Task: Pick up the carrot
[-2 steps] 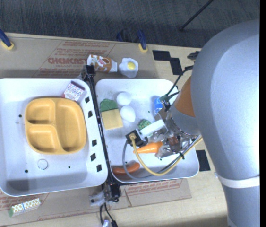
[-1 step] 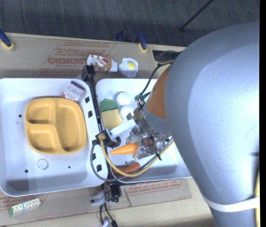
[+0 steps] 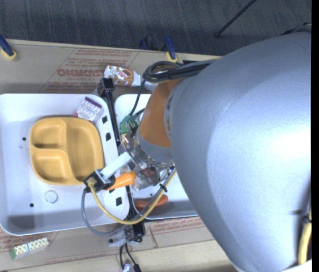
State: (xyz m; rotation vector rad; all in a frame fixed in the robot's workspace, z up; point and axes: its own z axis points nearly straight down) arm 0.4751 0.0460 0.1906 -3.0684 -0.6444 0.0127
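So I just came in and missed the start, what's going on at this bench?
The grey arm with the orange band reaches in over the divide between the two shallow white bins. Its end effector sits right at a small orange carrot, but whether it grips it is unclear. A yellow compartment tray lies in the left bin.

The arm [image 3: 227, 140] covers the right bin; a yellow tray [image 3: 66, 149] fills the left bin's [image 3: 3, 169] middle.

My grey arm [image 3: 244, 146] hides most of the right bin [image 3: 126, 103]; beyond the gripper [image 3: 126, 177], a small packet's [image 3: 89, 109] label is unreadable.
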